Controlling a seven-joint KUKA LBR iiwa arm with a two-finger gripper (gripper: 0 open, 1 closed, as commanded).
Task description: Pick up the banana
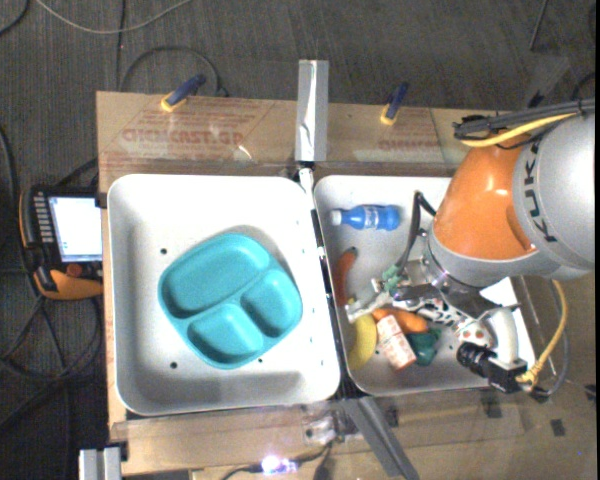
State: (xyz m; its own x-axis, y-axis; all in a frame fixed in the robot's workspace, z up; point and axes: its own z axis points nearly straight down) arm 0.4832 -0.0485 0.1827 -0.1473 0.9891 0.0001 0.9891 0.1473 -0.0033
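Reaching for the banana (363, 339) is the step in hand, judged not yet done. Item: banana, yellow, lying lengthwise near the front-left corner of the right bin (332, 200), close to the dividing wall. Neighbours: an orange-and-white packet (393, 346) touching or just beside its right flank; a small red-and-green piece (346, 264) farther back; a clear bottle with blue cap (368, 217) at the rear, well apart. Gripper (412, 296): low over the clutter, to the banana's right and a little behind it — whether released or clenched, cannot tell; nothing is seen held. Advice: shift left, align across the banana's short width, descend straight. Room: tight — bin wall on one side, packet on the other; open floor lies only toward the bin's rear. Left bin (130, 298): holds a teal divided tray (230, 298), no obstacle.
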